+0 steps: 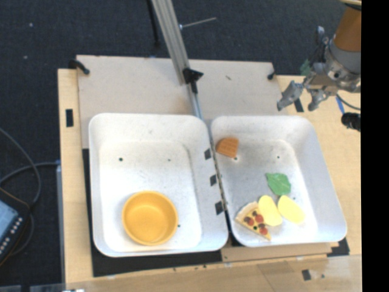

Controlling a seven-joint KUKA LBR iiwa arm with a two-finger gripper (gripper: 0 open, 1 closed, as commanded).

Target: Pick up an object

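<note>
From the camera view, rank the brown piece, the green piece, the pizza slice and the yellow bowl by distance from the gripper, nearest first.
From the gripper:
1. Brown piece, right bin's upper left corner.
2. Green piece, right bin, mid-right.
3. Pizza slice, right bin's lower edge.
4. Yellow bowl, left bin.

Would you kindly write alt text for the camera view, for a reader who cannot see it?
Two shallow white bins sit side by side: the left bin holds a yellow bowl, the right bin an orange-brown piece, a green leaf-like piece, two yellow pieces and a toy pizza slice. The gripper hangs open beyond the right bin's far corner, holding nothing.
</note>
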